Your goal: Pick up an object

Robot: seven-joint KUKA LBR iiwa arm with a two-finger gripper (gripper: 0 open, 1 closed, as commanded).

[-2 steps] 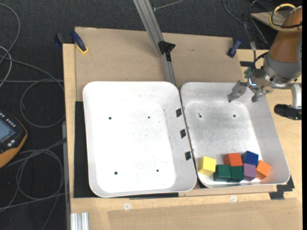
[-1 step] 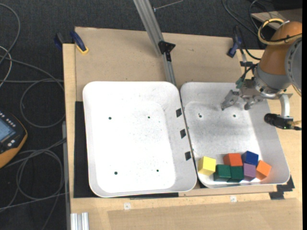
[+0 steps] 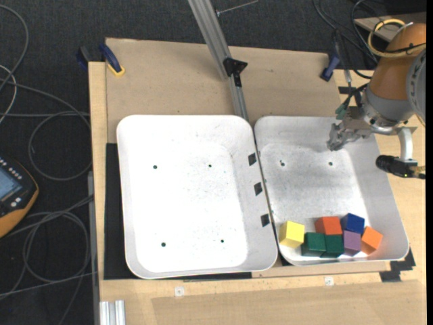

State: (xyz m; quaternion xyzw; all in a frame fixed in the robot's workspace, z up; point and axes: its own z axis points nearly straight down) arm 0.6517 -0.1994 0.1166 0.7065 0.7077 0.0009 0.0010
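Several blocks (image 3: 331, 235) crowd the right bin's (image 3: 304, 181) near edge. Our gripper (image 3: 336, 141) hangs by its far edge, carrying nothing; next we reach down toward them.

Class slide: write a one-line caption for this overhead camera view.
Claw over the right bin's far end; colored blocks cluster at its near edge.

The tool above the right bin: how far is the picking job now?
Nothing looks picked yet. The tool hangs at the far end of the right bin, with no object seen in it. The blocks lie clustered at the bin's near edge. Reaching them, grasping one and lifting it all remain.
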